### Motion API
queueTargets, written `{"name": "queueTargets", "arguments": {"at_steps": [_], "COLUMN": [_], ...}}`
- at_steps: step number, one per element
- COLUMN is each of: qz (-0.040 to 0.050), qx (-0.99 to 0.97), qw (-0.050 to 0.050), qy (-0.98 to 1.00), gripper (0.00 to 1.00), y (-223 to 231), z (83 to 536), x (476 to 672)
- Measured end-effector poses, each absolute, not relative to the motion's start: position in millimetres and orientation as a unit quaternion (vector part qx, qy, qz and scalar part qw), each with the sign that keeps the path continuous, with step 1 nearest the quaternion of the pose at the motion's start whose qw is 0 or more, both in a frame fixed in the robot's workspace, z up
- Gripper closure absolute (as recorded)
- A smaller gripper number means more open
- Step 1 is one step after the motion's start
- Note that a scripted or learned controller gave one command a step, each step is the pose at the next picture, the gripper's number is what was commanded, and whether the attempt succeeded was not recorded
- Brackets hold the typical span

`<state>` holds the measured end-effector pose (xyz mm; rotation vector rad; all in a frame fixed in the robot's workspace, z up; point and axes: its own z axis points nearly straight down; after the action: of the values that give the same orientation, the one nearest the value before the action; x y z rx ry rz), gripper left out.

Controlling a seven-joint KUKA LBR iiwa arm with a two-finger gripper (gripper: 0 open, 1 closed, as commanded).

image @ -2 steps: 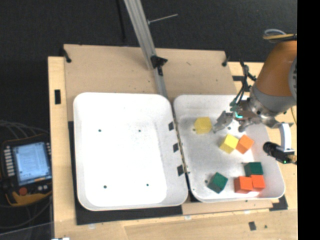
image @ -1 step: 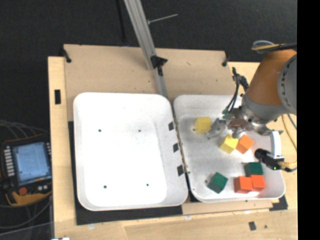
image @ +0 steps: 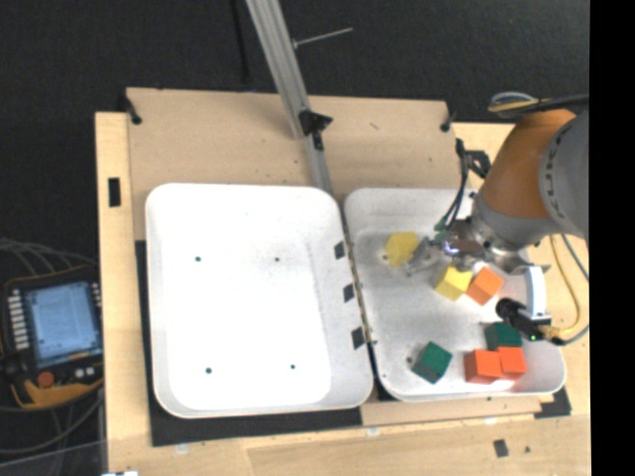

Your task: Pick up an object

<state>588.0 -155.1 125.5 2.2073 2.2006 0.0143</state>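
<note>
The right bin (image: 397, 211) holds several small blocks. A yellow block (image: 401, 248) lies near its upper left. My gripper (image: 429, 255) is low in this bin, just right of that yellow block and close to it. A second yellow cube (image: 453, 284) and an orange cube (image: 485, 287) sit side by side directly below the wrist. A green block (image: 432, 362) rests near the bin's front edge. At the front right corner are a dark green block (image: 503, 335) and two orange-red blocks (image: 486, 366). Whether the gripper touches the yellow block is hidden.
The left bin (image: 243, 296) sits beside the right one. A slanted metal pole (image: 283, 62) rises from behind the bins. The grey and orange arm (image: 526, 181) covers the right bin's upper right corner. A handheld screen (image: 55, 325) lies off the bench at left.
</note>
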Motion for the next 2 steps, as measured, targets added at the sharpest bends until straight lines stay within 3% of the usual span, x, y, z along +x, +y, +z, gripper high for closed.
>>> {"name": "queueTargets", "arguments": {"at_steps": [1,2], "qz": [0.0057,0.0019], "qx": [0.71,0.707], "qw": [0.015,0.003], "qy": [0.704,0.707], "gripper": [1.0,1.0], "y": [-157.0,-154.9], "z": [135.5,194.6], "x": [588.9,582.2]}}
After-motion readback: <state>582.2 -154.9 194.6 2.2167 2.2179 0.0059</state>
